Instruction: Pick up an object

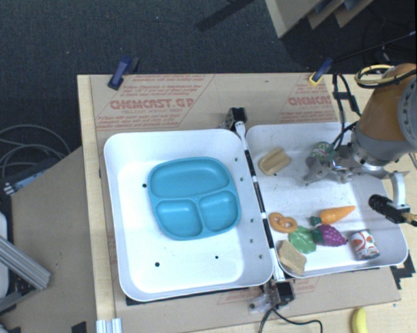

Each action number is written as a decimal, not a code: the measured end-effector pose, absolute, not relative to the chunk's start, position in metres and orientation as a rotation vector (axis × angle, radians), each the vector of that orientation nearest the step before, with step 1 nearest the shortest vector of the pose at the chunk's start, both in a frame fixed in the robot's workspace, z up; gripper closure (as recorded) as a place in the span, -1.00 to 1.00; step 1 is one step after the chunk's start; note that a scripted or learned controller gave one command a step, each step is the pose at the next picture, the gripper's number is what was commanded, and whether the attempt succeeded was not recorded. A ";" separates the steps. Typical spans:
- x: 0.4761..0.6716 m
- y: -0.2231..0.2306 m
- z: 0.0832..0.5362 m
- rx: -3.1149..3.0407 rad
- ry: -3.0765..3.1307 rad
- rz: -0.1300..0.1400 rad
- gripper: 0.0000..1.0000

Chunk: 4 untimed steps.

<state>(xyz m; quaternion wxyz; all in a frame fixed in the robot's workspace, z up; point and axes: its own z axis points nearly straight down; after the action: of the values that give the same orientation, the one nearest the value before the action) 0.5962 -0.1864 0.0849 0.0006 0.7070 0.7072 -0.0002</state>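
Red "CHEMCAST G.P" lettering printed on the brown paper-faced counter (192, 95), once behind the left bin and again, partly cut off, behind the right bin; smaller print lines around it too fine to read.

Two shallow white plastic bins. Left white bin (128, 199) carrying one light-blue three-compartment plastic plate (194, 197). Right white bin (289, 140) carrying seven loose items, all placed here relative to the pretzel.

- one small brown-orange toy pretzel (283, 222), by the bin's left wall
- one tan bread-roll-shaped piece (274, 161), well behind the pretzel
- one orange toy carrot (337, 214), to the right of the pretzel, lying flat
- one green leafy toy vegetable (303, 239), just right and in front of the pretzel
- one purple toy vegetable (332, 234), right of the green one, touching it
- one beige wedge-shaped piece (291, 256), directly in front of the pretzel at the front rim
- one small red-and-white can (363, 244), lying on its side, far right; label not legible

One small greenish object (322, 151) behind and right of the pretzel, at the tip of the gripper (320, 167); too blurred to identify.

Gripper low over the rear of the right bin, behind the carrot. Open or clenched: cannot tell. Nothing seen clearly between its tips.

Two clamps on the counter's rear edge: one blue (122, 72), one blue-and-yellow (320, 72).
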 end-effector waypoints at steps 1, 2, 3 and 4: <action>0.644 -0.136 0.082 2.233 2.230 -0.013 -1.00; 0.658 -0.156 0.081 2.252 2.238 -0.036 -1.00; 0.667 -0.216 0.125 2.220 2.219 0.000 -1.00; 0.652 -0.198 0.085 2.221 2.223 -0.001 -1.00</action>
<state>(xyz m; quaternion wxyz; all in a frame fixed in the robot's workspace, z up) 0.6519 -0.1985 0.0845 -0.0005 0.7068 0.7074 -0.0004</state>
